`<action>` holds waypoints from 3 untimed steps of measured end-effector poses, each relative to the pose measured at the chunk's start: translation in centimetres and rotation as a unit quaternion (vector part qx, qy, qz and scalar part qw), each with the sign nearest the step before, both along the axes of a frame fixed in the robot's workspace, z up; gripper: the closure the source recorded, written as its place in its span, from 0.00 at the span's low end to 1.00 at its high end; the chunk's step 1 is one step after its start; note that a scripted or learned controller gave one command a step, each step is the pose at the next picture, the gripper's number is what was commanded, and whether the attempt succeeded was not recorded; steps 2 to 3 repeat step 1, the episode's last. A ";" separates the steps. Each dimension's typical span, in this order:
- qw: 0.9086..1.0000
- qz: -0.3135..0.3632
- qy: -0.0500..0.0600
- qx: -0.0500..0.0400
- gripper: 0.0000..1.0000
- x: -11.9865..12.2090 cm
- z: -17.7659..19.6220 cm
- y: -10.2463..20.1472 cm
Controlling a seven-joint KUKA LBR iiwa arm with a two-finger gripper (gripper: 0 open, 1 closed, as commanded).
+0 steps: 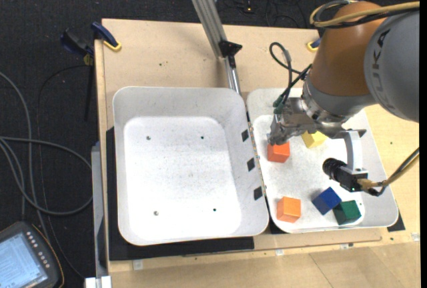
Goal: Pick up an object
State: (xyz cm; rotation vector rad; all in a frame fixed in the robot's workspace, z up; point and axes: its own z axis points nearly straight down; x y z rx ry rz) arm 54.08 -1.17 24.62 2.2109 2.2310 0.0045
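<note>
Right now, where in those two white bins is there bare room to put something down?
The left bin is bare wall to wall. The right bin is crowded: two orange blocks, a yellow block, a blue block and a green block.

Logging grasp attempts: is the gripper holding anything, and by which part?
Cannot be told. The gripper sits right at the upper orange block in the right bin, but no hold shows.

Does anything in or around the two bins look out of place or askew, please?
Nothing stands out. The blocks sit inside the right bin: an orange block under the tool, a yellow one, another orange one, a blue one and a green one. Nothing has spilled onto the bench.
</note>
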 end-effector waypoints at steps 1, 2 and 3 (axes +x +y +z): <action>1.000 0.000 0.002 0.000 1.00 -0.3 -1.0 6.2; 1.000 0.000 0.002 0.000 1.00 -0.3 -1.0 6.2; 1.000 0.000 0.002 0.000 1.00 -0.3 -1.0 6.2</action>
